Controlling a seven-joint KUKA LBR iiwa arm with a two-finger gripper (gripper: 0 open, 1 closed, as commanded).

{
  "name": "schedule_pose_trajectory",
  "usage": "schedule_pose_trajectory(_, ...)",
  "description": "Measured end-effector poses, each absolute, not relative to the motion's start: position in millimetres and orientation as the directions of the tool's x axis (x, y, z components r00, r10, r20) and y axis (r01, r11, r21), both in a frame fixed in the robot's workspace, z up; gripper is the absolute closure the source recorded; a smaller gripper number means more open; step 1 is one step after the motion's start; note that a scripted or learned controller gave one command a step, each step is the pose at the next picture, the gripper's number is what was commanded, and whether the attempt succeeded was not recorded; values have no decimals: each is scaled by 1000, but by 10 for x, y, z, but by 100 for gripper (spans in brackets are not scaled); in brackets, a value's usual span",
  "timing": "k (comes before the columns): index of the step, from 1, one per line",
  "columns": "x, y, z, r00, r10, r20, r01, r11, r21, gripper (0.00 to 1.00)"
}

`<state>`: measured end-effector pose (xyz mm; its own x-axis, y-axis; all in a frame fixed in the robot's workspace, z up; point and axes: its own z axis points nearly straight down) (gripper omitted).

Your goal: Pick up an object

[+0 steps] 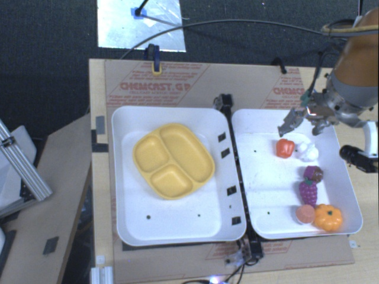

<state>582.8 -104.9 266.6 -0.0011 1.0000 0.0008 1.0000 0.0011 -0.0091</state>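
Observation:
In the right bin (260,176) several toy foods lie along the right side. A red pepper (285,148) lies beside a white lumpy piece (307,152). Below them are a dark purple-brown piece (313,173), a bunch of purple grapes (307,190), a pink round piece (305,213) and an orange pumpkin (328,216). My gripper (307,125) hangs open over the bin's far right part, just beyond the pepper and the white piece. Nothing is between its fingers (291,122).
The left bin (136,218) holds a yellow three-part plate (173,160). A black hinge strip (232,164) runs between the bins. Cardboard (177,84) lies under both. A black cable (237,22) arcs across the back, and a metal rail (21,164) stands at the left.

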Motion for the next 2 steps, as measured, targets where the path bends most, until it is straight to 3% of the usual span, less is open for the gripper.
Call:
schedule_pose_trajectory(1,5847,-1048,2724,-3,1000,0,1000,3,1,0)
schedule_pose_trajectory(2,5788,-995,2273,-2,1000,0,1000,2,-1,0)
